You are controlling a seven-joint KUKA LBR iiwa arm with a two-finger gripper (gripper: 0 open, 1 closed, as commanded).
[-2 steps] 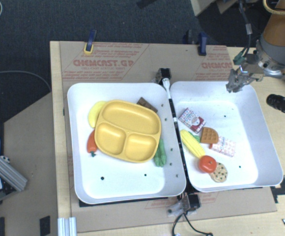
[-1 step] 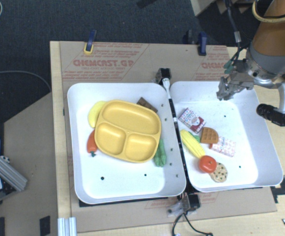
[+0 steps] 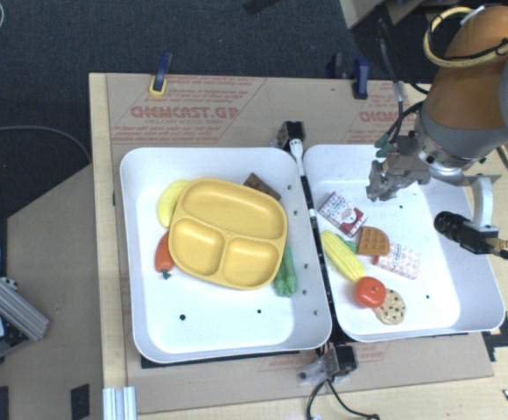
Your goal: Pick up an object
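White plastic bins sit side by side on my desk (image 3: 236,99), which is covered with brown cardboard printed in red letters. My arm (image 3: 473,77), grey with an orange band, reaches in from the right, and my pincer (image 3: 384,185) hangs over the upper part of the right bin (image 3: 464,296). From this angle I cannot tell if it is released or clenched, and nothing shows between its tips.

Below and to the left of the pincer, near the middle of the right bin, lies a small red and white packet (image 3: 341,213). Just beside it are a yellow corn cob (image 3: 342,255), a brown waffle (image 3: 373,241), and a pink and white wrapper (image 3: 400,260). Nearer the front edge sit a red tomato (image 3: 370,291) and a chocolate chip cookie (image 3: 391,308), touching each other.

The left bin (image 3: 149,322) holds a large yellow divided tray (image 3: 226,233). A yellow banana (image 3: 172,201) and a red pepper (image 3: 164,255) peek out at its left side, a green vegetable (image 3: 285,276) at its right, and a dark brown piece (image 3: 260,185) at its top edge.
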